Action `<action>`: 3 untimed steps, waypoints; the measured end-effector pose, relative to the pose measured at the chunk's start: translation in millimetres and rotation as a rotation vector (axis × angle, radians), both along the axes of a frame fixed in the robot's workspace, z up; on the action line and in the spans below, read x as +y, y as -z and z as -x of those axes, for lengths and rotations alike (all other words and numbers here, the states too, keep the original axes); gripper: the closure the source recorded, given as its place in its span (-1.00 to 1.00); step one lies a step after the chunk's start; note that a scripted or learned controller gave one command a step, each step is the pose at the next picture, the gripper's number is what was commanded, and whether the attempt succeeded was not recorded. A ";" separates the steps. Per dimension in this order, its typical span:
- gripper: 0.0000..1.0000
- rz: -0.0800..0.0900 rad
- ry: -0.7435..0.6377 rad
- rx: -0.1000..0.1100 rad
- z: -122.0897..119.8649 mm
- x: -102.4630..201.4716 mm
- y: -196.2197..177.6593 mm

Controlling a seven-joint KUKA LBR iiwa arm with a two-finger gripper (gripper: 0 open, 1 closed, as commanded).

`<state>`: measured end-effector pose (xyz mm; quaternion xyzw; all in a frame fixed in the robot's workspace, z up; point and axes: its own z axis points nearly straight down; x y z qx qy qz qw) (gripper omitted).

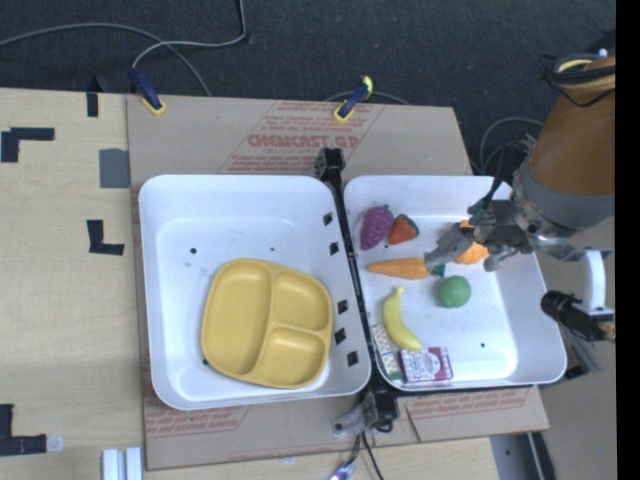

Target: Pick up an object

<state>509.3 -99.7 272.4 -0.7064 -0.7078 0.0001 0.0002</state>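
The right bin (520,360) holds purple grapes (376,225), a red-orange toy fruit (402,230), an orange carrot (398,266), a green ball (454,292), a yellow banana (400,320) and a small pink-and-white packet (425,365). My gripper (445,250) hangs low over the bin's upper middle, just right of the carrot's thick end and above the green ball. A small orange object (474,255) lies tight against the gripper body; I cannot tell whether it is held or lying underneath.
The left bin (160,268) holds a yellow divided plate (267,321). Both bins rest on a cardboard sheet (290,138) fixed with clamps at the back. The arm (570,158) comes in from the right over the bin's right rim.
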 end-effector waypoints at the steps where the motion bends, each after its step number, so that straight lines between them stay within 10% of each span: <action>1: -1.00 -0.001 0.000 0.003 -35.0 25.4 82.1; 2: -1.00 -0.001 0.001 -0.001 -30.2 5.0 186.4; 3: -1.00 0.001 0.000 -0.006 -99.3 4.7 186.3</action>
